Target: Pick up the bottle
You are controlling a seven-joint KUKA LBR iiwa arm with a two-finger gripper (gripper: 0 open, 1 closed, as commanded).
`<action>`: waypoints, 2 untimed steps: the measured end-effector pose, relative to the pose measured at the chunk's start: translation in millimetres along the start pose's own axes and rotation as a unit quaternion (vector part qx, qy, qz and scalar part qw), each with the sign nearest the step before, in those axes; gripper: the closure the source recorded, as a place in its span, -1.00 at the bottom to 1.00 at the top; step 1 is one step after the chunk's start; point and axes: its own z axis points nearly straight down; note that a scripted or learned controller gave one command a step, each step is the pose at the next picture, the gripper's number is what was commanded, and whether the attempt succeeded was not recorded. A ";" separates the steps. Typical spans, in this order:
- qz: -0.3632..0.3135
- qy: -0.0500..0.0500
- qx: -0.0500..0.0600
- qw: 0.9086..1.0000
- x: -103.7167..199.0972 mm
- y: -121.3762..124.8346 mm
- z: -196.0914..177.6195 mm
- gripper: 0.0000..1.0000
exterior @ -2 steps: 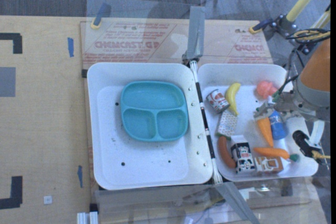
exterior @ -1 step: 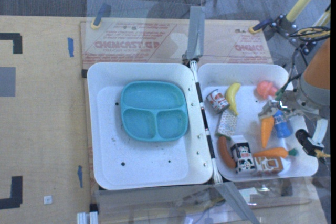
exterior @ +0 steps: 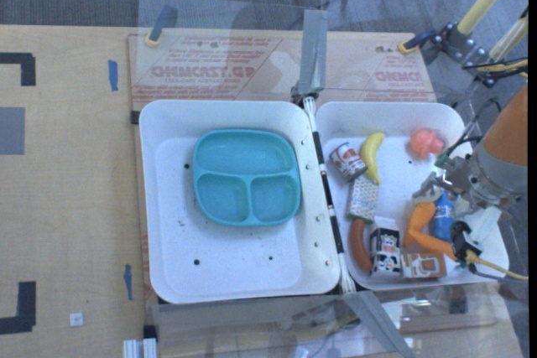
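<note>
Reaching in from the right, the arm (exterior: 510, 142) hung over the right bin (exterior: 394, 111), its gripper (exterior: 449, 195) low above that bin's right side. How far the jaws stood apart could not be told; metal parts and cables crowded the wrist. Just under the gripper a small bottle (exterior: 442, 212) with a blue top showed, close against the gripper, but whether it sat between the jaws could not be told. An orange carrot-shaped toy (exterior: 422, 232) lay bent beside the bottle, touching or nearly touching it on the left and below.

Elsewhere in the right bin lay a banana (exterior: 372, 156) near the top, a can (exterior: 346, 161) just left of it, a pink ball (exterior: 425, 143) toward the upper right, a speckled packet (exterior: 364, 199) below the banana, a sausage (exterior: 360, 244) at the lower left, a small carton (exterior: 386, 250) beside it, and a flat orange box (exterior: 424, 266) along the bottom wall.

In the left bin (exterior: 168, 205) sat a teal divided plate (exterior: 247, 177), flat, in the upper middle. Both bins rested on a bench (exterior: 67, 180).
</note>
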 end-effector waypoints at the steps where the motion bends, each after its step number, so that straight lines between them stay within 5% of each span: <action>1: -0.034 -0.013 0.001 0.999 71.9 35.4 -114.1 1.00; 2: -0.034 -0.013 0.000 0.999 31.1 39.0 -168.2 1.00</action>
